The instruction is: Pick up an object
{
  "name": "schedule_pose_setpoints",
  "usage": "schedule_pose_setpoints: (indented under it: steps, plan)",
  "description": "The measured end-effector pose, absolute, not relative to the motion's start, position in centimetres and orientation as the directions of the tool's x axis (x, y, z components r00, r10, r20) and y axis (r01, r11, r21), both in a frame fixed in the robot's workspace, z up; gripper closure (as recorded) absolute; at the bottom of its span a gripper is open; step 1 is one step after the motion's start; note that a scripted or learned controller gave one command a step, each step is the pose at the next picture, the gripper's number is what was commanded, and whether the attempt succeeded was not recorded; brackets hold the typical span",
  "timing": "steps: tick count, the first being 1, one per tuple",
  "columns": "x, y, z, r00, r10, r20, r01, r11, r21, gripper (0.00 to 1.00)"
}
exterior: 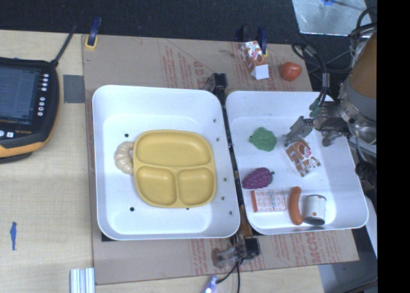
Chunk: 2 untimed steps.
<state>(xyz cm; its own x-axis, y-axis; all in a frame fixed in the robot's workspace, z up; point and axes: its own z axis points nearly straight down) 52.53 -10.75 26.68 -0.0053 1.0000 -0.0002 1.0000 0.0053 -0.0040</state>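
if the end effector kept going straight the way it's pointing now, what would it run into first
Most likely the snack packet. The end effector reaches in from the right and angles down-left, with the packet just below its tip. Height above the right bin is unclear, so it may slide past toward the green toy.

Red print ran along the cardboard sheet point(192, 67) and the small packets, but none was legible.

Clear bin floor point(282, 115) nr lettuce point(262, 139)
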Motion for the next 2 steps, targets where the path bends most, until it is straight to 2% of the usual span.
schedule_pose_setpoints:
  steps: [1, 2]
  plan:
    - [56.9, -13.7, 11.0, -0.006, 1.0, -0.008, 1.0, 0.006, 0.017, 0.0]
    - [64.5, -17.6, 10.4, -0.006, 1.0, -0.007, 1.0, 0.007, 0.02, 0.0]
